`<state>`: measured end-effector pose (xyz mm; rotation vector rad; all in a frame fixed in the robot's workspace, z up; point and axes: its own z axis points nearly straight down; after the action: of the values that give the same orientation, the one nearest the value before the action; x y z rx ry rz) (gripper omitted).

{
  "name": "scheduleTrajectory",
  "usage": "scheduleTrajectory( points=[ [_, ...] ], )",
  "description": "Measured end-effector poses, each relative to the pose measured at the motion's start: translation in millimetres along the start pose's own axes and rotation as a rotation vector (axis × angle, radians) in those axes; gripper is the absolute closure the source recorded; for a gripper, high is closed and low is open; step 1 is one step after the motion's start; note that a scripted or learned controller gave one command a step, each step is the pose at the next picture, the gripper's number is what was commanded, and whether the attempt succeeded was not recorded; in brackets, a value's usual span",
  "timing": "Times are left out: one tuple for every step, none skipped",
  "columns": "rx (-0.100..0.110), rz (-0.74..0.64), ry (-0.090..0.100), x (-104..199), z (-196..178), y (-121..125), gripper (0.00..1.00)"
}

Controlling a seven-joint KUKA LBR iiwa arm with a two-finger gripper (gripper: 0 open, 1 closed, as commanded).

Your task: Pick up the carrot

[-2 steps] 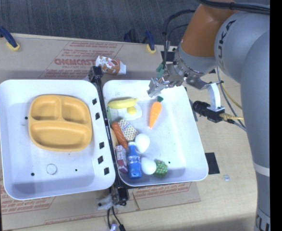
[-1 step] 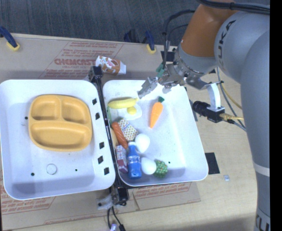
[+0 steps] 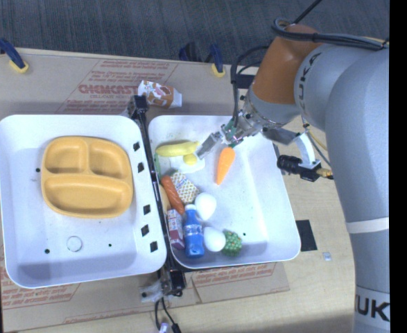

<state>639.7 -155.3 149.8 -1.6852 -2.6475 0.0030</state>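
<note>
One carrot (image 3: 224, 164) in right bin (image 3: 276, 207), touching just below gripper (image 3: 229, 136), grip state unclear

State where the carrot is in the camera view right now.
The carrot is in the right bin, in its upper half, tilted just below the claw, right of the yellow banana and above a white egg.

The carrot (image 3: 224, 165) hangs just under the gripper (image 3: 229, 139), its top lost behind the fingertips; whether they actually pinch it, too small to call from here.
</note>
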Motion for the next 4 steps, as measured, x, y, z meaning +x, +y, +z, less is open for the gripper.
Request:
scheduleTrajectory(
  points=[
    [0.000,-0.241,0.000,9.6,57.9,21.5,0.00],
    [-0.018,-0.310,-0.026,36.7,51.9,-10.7,0.00],
    [-0.004,-0.221,-0.009,36.0,56.5,-47.4,0.00],
    [-0.002,-0.225,-0.005,37.2,47.2,-47.1,1.00]
  ],
)
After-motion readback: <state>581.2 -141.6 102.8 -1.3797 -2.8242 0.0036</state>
